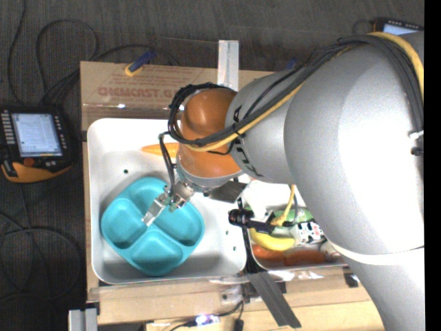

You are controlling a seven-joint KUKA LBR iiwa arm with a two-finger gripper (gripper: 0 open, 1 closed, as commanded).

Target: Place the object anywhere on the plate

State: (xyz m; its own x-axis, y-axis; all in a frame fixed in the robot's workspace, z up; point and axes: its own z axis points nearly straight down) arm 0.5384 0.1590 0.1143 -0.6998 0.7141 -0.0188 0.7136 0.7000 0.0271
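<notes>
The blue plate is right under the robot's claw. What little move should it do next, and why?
Probably lower a little and let go. The gripper hangs above the middle of the blue plate, so anything released should land on it. I can't tell whether it actually carries an object.

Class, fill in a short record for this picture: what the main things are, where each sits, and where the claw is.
plate: teal, four sections, in the left bin
claw: above the plate's middle, at its dividers
carrot: orange, in the left bin behind the plate, partly hidden by the arm
banana: yellow, in the right bin
tablet: on the floor, left of the bench
</notes>
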